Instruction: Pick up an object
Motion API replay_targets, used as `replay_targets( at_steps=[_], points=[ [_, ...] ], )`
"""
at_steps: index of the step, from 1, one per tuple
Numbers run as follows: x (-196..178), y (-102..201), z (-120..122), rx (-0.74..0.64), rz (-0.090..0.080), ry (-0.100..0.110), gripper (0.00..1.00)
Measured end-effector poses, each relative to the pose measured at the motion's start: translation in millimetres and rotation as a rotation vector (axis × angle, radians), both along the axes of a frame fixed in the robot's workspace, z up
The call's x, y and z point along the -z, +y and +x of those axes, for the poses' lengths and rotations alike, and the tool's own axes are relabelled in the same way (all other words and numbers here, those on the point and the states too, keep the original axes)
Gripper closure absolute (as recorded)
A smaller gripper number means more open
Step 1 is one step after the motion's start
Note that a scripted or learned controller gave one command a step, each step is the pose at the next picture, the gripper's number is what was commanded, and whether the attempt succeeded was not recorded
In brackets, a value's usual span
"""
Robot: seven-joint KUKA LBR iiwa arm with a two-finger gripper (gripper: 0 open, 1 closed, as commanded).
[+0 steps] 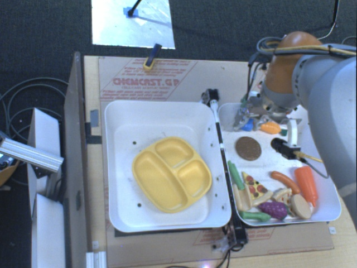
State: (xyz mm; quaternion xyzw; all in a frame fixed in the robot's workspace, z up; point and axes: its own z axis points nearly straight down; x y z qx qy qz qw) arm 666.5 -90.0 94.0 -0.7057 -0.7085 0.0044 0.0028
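My gripper [244, 120]: low in the far left corner of the right bin [290, 221]; I cannot tell whether it is open or closed, and I see nothing held in it.
My arm [329, 94]: reaches in from the right, above the far end of that bin.
Blue piece [247, 127]: small, lying just beside my gripper on the bin floor.
Orange piece [270, 128]: near my gripper, on its right.
Brown disc [248, 148]: flat on the floor, a little nearer the camera than my gripper and apart from it.
Carrot [306, 185]: along the right side, beside a red sausage [284, 180].
Pizza slice [255, 187]: towards the near end, next to a long green pod [236, 175] by the left wall.
Purple piece [273, 209]: at the near end, touching a round tan slice [301, 206].
Left bin [162, 106]: holds a yellow divided plate [172, 173], lying flat, well apart from my gripper.
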Motion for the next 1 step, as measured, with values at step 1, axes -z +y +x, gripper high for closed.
replay_targets(
  at_steps=[1],
  points=[
    [-95.7, 22.2, -68.0, 0.003, 0.003, -0.014, 1.0]
  ],
)
